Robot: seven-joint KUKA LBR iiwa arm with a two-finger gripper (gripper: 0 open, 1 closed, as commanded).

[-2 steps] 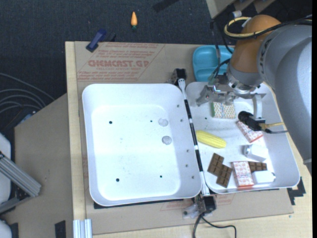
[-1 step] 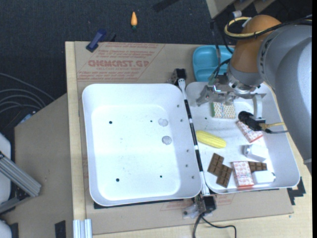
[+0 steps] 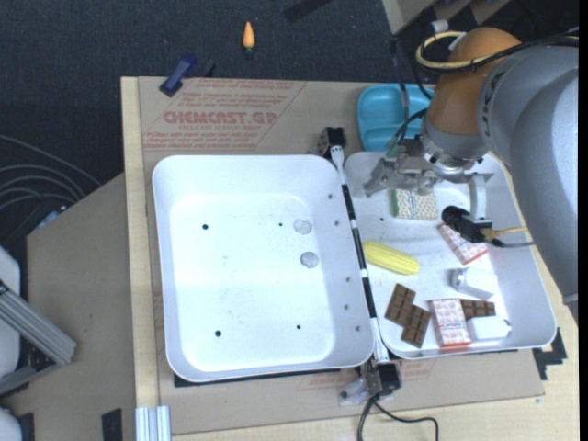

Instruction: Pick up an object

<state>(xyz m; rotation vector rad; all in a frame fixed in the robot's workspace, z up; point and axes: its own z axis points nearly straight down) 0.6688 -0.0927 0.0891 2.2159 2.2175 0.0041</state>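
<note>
- In the right bin point(image 3: 524, 329), I see my tool point(image 3: 404, 177) over a checkered packet point(image 3: 415, 205); I cannot tell its grip state.
- Yellow corn point(image 3: 391, 259) lies near the chocolate bar point(image 3: 408, 313).

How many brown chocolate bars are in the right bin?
2: one chocolate bar at the bin's front left, another just right of it, partly under a red-and-white packet. The arm may hide more.
</note>
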